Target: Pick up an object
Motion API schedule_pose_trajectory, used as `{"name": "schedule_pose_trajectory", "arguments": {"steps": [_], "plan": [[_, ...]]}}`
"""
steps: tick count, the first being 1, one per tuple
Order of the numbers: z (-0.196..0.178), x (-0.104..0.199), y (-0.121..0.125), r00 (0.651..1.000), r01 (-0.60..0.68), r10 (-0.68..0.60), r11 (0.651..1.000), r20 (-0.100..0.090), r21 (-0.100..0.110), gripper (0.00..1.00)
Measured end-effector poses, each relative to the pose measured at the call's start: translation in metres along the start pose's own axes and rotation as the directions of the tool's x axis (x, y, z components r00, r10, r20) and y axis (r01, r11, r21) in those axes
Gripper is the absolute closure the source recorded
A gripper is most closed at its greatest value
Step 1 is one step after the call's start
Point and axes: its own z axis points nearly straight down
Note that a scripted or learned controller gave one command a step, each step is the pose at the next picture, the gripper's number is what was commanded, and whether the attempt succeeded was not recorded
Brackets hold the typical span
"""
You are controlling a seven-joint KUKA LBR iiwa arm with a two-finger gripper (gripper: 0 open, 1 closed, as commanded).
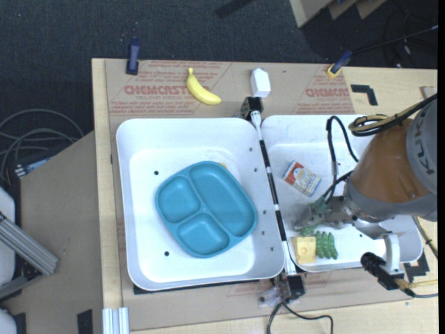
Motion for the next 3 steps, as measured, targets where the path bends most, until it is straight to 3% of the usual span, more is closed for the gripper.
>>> {"name": "schedule_pose_trajectory", "arguments": {"steps": [1,2,3], "plan": [[0.000,0.012,0.000,1.000,0.001,-0.001,1.000,-0.001,0.000,0.00],[-0.010,0.011,0.001,1.000,0.000,0.000,1.000,0.000,-0.002,1.00],[-0.101,0.069,0.076,1.000,0.003,-0.003,1.000,0.000,-0.005,1.00]]}}
